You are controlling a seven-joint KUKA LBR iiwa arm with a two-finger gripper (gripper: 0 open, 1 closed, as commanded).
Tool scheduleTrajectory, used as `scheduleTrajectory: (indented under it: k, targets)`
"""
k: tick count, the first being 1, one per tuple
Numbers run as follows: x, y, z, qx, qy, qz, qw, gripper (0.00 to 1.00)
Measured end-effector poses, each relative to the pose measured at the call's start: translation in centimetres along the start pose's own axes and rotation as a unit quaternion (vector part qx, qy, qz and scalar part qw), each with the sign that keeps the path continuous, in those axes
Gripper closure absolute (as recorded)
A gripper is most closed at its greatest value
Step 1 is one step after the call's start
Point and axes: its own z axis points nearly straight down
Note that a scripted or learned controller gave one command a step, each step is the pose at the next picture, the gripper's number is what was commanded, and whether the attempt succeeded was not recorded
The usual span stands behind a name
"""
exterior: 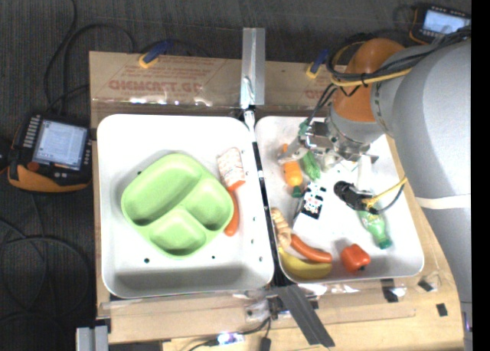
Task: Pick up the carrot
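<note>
Item: carrot (293, 175), right bin (406, 265), upper-left part, nr centre wall.
Looks light, stiff, smooth plastic, prob. slippery; I'd take it across mid-body, not the green top. My grip open/shut: can't tell.

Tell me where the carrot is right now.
The carrot lies in the right bin, near its left wall, just under the claw, beside a green toy.

You look down from one fixed camera above the bench, tilted at a slant, far enough to take in both white bins (184, 131) side by side, the arm (429, 112) entering at your right.
</note>
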Motion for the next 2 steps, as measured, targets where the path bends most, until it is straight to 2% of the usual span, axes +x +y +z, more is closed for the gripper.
scheduleTrajectory:
  k: [1,2]
  targets:
    - [0.1,0.0,-1.0,0.0,0.0,-0.001,1.0,1.0]
    - [5.1,2.5,-12.0,0.005,-0.001,0.039,0.9992,1.0]
